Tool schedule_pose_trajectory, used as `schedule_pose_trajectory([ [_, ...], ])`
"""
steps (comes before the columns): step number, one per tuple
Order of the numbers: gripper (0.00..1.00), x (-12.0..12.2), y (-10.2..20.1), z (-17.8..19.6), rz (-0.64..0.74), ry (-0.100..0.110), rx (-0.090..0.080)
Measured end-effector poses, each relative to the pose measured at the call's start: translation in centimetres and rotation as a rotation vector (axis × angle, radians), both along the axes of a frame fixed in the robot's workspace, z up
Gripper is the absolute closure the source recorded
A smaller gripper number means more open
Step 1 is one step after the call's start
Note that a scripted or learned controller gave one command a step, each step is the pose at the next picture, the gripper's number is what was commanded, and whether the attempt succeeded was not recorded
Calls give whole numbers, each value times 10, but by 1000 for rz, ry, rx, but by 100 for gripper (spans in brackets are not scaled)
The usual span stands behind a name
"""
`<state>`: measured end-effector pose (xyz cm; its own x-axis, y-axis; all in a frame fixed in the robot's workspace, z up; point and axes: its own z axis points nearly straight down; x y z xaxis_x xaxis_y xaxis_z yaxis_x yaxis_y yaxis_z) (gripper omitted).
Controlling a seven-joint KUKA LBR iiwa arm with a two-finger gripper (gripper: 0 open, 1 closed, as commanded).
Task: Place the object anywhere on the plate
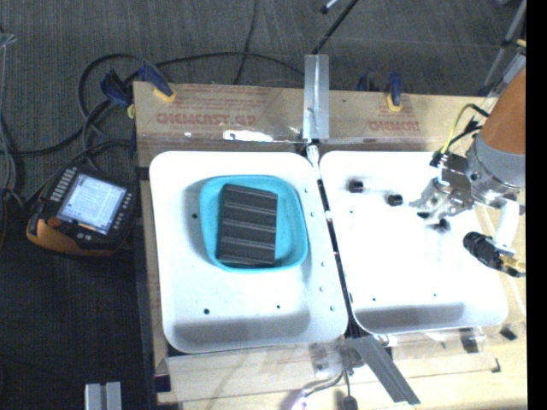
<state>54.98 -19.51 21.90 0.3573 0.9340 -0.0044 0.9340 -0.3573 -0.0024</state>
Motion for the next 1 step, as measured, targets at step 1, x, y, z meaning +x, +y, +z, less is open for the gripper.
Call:
schedule_pose_trajectory([
  [1, 0, 0, 0, 0, 0, -1, 0],
])
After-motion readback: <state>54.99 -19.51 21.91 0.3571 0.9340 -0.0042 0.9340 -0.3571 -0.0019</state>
